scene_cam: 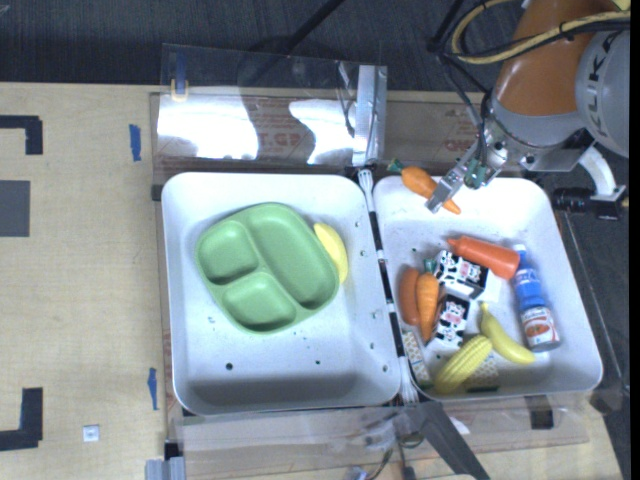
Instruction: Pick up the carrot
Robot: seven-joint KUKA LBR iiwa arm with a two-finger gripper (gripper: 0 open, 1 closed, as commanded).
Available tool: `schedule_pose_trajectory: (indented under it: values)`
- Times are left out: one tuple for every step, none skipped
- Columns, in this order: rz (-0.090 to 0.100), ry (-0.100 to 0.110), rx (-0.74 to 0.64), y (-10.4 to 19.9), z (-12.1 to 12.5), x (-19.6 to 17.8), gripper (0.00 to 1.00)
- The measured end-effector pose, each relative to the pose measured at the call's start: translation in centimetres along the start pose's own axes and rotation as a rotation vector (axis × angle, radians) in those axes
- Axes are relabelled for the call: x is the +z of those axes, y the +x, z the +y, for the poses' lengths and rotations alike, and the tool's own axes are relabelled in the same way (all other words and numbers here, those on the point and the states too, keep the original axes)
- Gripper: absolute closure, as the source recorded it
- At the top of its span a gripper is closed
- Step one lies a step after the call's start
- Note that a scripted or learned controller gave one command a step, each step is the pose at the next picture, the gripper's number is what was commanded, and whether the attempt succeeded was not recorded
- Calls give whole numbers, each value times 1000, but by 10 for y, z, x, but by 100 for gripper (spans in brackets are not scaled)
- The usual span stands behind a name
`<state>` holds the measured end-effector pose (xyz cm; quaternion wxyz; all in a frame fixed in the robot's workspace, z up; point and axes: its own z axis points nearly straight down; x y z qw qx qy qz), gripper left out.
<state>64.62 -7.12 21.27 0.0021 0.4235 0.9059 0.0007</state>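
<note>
The bench (80, 268) is pale wood with black corner marks at its left edge. On it sit two shallow white bins side by side. The left bin (190, 368) holds a green divided plate (265, 265) with three compartments, and a yellow piece (333, 248), partly tucked behind the plate's right rim.

The right bin (570, 268) is crowded. The grey arm (560, 58), with its orange band, reaches in from the upper right. Its gripper (447, 193) is at the bin's far left corner, and a small carrot (424, 186) with a green top shows between its fingers, at or just over the bin's rim; the fingers are closed narrowly around it.

Lower in the bin, an orange-red tube-shaped thing (484, 254) lies tilted. Just right of it is a white bottle (533, 306) with a blue cap and a red and blue label, too small to read. A black and white patterned carton (458, 288) lies in the middle, its printing unreadable. Two orange carrot-like pieces (419, 298) lie touching each other by the bin's left wall. A banana (503, 336) and a corn cob (462, 361) rest near the front.
</note>
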Motion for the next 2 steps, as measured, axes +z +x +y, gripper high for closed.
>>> schedule_pose_trajectory:
  values:
    - [4, 2, -195, 64, -49, 21, 100]
    - [0, 0, -180, 39, -62, -3, 100]
